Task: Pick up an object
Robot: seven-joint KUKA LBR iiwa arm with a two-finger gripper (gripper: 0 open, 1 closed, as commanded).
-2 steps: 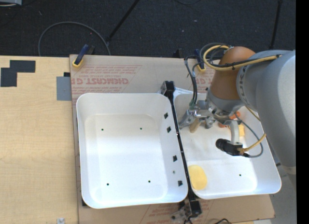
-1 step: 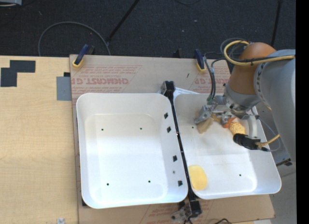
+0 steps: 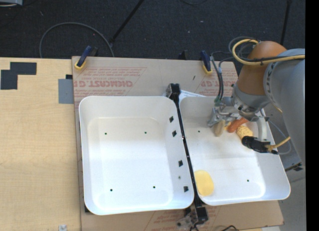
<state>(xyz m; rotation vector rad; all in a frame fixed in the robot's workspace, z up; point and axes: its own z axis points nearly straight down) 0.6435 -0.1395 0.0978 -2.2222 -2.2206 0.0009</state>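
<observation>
Reaching Into the Right Bin, Grip Unclear

Starting at the left, the pale wooden surface (image 3: 35, 140) is carrying a brown cardboard sheet (image 3: 124, 78), which two clamps are pinning at its far edge, one near the left corner (image 3: 83, 58) and one further right (image 3: 206, 61). On the sheet the two white bins are sitting side by side with their inner walls touching. The left bin (image 3: 129, 160) is showing its bare white floor. A black strip (image 3: 180, 145) is running along the seam between the bins, from the far edge to the near edge.

In the right bin (image 3: 234, 175), a yellow object (image 3: 204, 182), rounded and flat-looking, is lying on the floor at the near left corner, just beside the seam and well apart from the robot's tool.

Further right, toward the far side of the same bin, the pincer (image 3: 218, 125) is hanging low over the floor, pointing down. Whether it is open or closed cannot be told from this angle, and nothing is visibly gripped in it. Just to its right, a small orange piece (image 3: 233, 125) and a yellowish piece (image 3: 243, 132) are lying close together; whether they are touching the pincer cannot be told.

At the far right, the grey arm (image 3: 286, 90) is leaning in over the bin's edge, its orange band (image 3: 264, 51) sitting above the wrist.
</observation>
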